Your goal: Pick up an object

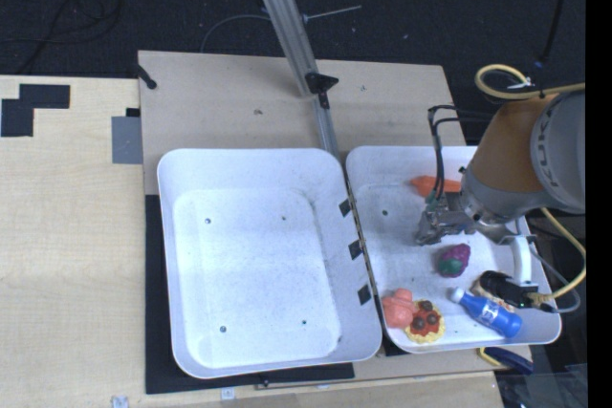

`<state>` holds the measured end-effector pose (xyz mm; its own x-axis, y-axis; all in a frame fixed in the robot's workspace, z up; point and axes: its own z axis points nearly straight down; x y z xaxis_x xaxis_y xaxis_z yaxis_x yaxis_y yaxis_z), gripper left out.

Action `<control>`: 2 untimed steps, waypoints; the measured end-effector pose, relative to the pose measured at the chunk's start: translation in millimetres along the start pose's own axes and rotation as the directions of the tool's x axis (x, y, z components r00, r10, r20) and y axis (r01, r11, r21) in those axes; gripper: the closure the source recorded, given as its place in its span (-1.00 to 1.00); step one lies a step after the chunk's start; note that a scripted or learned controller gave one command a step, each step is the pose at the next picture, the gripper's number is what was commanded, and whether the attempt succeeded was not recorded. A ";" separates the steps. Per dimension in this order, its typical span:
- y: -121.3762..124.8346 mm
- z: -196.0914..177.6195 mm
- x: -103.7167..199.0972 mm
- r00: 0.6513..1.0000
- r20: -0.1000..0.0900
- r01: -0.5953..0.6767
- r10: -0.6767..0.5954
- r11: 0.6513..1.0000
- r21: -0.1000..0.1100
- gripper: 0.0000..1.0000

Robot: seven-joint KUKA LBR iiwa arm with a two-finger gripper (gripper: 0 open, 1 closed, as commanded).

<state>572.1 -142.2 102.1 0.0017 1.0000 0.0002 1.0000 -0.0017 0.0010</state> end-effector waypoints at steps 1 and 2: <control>-2.7 -61.9 -1.7 1.000 0.001 0.001 -0.001 1.000 -0.004 1.00; -6.7 -122.1 -5.8 1.000 0.001 0.001 -0.001 1.000 -0.003 1.00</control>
<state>565.2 -148.0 224.2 0.0008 1.0000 -0.0009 1.0000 -0.0008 0.0040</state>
